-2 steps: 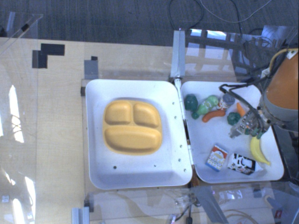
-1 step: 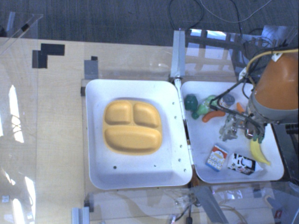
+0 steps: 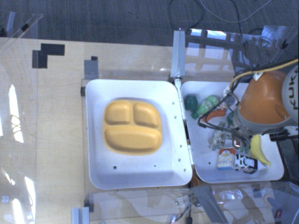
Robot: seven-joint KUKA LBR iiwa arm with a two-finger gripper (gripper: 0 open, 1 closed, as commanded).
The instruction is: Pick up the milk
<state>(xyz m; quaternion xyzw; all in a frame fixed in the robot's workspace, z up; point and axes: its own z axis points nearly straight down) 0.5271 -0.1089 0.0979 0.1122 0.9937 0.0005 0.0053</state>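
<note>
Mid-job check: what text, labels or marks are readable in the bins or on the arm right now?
"KU": black letters on the arm, cut off at the picture's edge.
Milk carton: printed front, too small and blurred to read.
Black-and-white patterned card beside the carton: marks, no readable words.
Nothing else legible.

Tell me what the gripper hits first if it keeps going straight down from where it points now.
Probably the milk carton: the gripper hangs over the right bin just above and beside it, with the banana to its right. Depth is unclear from this slanted view.
</note>
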